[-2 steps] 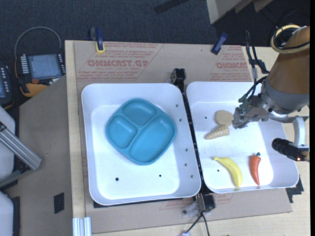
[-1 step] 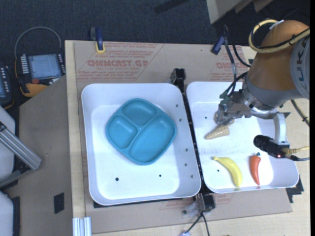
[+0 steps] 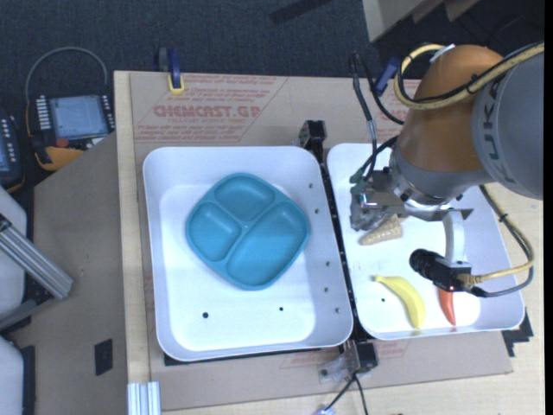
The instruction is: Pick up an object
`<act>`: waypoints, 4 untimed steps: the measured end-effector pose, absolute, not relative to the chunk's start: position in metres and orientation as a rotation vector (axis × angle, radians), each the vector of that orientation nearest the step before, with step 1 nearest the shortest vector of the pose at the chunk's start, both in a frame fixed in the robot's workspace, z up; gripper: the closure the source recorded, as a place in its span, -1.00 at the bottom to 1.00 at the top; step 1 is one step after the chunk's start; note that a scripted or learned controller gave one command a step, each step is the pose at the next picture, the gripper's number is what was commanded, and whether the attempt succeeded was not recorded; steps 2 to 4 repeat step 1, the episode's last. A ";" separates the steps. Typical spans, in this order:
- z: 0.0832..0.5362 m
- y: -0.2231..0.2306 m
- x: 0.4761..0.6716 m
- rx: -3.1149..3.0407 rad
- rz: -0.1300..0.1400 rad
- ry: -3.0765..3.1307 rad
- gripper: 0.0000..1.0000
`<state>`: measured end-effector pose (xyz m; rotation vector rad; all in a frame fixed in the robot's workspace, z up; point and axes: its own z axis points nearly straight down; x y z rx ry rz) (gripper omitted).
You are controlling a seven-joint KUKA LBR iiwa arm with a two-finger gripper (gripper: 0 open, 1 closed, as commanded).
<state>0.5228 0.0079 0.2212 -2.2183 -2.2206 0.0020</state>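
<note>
Dark carpeted floor (image 3: 216, 15) surrounds a counter (image 3: 130, 232) topped with a pale brown board. Two shallow white bins sit side by side on it. The left bin (image 3: 155, 232) holds a blue divided plate (image 3: 248, 230), lying flat near its middle. The right bin (image 3: 367, 309) holds three smaller things.

The gripper (image 3: 371, 204) is low over the upper left part of the right bin, under the grey and orange arm (image 3: 449, 119). A tan ridged piece (image 3: 383, 230) lies directly below the gripper, touching or nearly touching it. Whether the gripper is released, clenched or grasping that piece cannot be told from this slant. A banana (image 3: 406, 299) lies nearer the bin's front edge, apart from the gripper, and a red-orange piece (image 3: 448, 305) lies just to the banana's right.

Red lettering (image 3: 207, 109) on the board reads "CHEMCAST GP"; the smaller red lines around it are too fine to read. Off the counter's left side sits a small device with a lit screen (image 3: 78, 115), its text unreadable. A blue and yellow clamp (image 3: 174, 69) grips the board's far edge.
</note>
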 end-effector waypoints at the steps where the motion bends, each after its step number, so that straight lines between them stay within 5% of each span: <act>1: 0.229 0.067 0.526 -2.214 -0.004 -2.229 1.00; 4: 0.229 0.067 0.526 -2.214 -0.004 -2.229 1.00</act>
